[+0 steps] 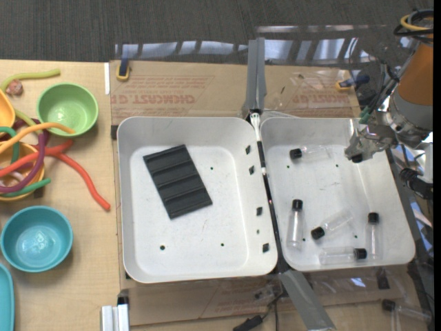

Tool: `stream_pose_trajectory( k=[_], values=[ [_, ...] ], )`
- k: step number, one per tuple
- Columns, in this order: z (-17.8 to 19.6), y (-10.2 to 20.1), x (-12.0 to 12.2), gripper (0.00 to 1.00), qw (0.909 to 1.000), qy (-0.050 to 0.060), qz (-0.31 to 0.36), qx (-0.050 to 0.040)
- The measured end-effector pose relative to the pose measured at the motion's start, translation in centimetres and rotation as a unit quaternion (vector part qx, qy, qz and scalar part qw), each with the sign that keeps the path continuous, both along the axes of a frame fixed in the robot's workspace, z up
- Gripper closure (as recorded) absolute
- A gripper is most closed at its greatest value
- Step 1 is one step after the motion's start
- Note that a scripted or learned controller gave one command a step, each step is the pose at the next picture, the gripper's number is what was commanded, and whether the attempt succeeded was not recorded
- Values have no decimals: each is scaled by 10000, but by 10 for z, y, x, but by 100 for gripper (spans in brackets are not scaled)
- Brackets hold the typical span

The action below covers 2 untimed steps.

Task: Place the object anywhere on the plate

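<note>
One robot hand (359, 150) hangs over the upper right corner of the right bin (403, 250), below the arm's orange band (417, 81); whether it is apart or together cannot be told, and nothing shows in its grip. Clear vials with black caps are scattered through that bin: one (306, 154) at the hand's nine o'clock, one standing-length vial (295, 221) near the bin's centre-left, another (331, 225) lying at a slant beside it, one (372, 232) toward the right wall and one (342, 254) along the lower edge. In the left bin (131, 257), at about nine o'clock from the hand, a black ridged plate (177, 181) lies flat and tilted. On the tabletop (83, 254) farther left sit a green bowl (67, 109), a teal bowl (36, 238) and coloured cords (48, 154).
</note>
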<state>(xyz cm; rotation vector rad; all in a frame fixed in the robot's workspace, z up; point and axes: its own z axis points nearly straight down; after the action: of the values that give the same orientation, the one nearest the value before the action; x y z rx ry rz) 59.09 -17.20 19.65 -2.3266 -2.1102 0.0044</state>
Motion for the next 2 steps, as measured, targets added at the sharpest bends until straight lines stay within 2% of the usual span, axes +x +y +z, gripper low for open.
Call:
stream_pose_trajectory(
  k=[1,2],
  values=[
    [-19,-23,-51,100,9987,3,508,11],
    [-54,-50,-108,100,9939,-1,1101,13]
  ],
)
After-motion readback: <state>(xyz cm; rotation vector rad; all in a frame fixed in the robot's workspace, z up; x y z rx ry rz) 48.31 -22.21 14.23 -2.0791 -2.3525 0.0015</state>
